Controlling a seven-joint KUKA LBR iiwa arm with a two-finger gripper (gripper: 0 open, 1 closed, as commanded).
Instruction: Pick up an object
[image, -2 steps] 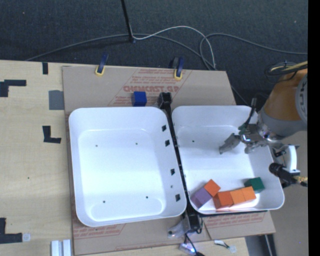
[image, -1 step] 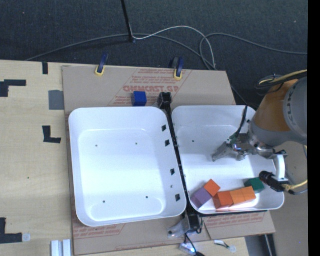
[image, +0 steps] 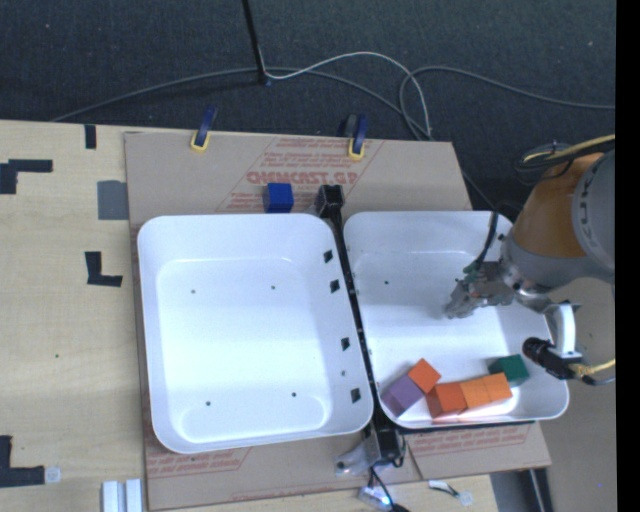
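5 blocks (image: 455, 388) bunch at right bin (image: 420, 235) front edge; gripper (image: 468, 300) hovers nearby, grip state unclear.

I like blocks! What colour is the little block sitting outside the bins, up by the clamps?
Blue. The small block shows in the camera view.

A pale wooden worktop (image: 60, 330) carries a cardboard sheet (image: 300, 165) held by two clamps. Beyond the sheet's far edge lies dark carpet (image: 120, 50), crossed by thin cables (image: 340, 65).
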